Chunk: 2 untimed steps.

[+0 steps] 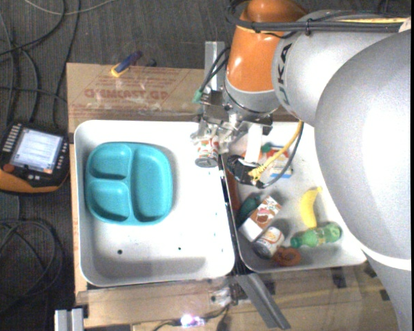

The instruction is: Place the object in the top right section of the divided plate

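Arm [345, 116] spans the right bin [331, 257], wrist over the divider. Teal divided plate [131, 183] sits in the left bin [152, 254], left of the gripper [208, 147]. Gripper clamped on a small can [206, 155], hanging just right of the plate.

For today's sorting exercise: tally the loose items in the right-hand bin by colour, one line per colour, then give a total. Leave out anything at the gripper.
Yellow: 1, the banana
Green: 1, the green item
White with a brown label: 2, the carton and the can
Reddish-brown: 1, the ring-shaped piece
Total: 5; the arm hides part of the bin.
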Each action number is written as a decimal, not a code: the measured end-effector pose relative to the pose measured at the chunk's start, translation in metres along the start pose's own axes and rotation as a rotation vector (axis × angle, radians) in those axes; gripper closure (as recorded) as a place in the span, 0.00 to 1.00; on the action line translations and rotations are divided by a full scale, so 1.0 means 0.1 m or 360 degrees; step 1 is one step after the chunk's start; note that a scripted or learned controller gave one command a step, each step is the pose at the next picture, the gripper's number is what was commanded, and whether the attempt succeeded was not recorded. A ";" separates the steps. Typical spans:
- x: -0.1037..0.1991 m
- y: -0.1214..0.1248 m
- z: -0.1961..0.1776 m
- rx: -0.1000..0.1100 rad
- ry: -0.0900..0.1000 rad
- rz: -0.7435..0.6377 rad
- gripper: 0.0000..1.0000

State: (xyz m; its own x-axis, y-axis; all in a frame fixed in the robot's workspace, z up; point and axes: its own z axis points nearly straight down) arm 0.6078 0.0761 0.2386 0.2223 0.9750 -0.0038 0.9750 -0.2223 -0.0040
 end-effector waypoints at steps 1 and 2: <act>0.98 -0.16 0.09 0.0001 -0.0001 -0.0064 1.00; 1.61 -0.02 0.52 -0.0001 -0.0002 -0.0602 1.00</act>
State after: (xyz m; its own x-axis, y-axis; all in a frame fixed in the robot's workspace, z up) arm 0.6416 0.2328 0.1855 -0.1532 0.9882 -0.0031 0.9882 0.1532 -0.0050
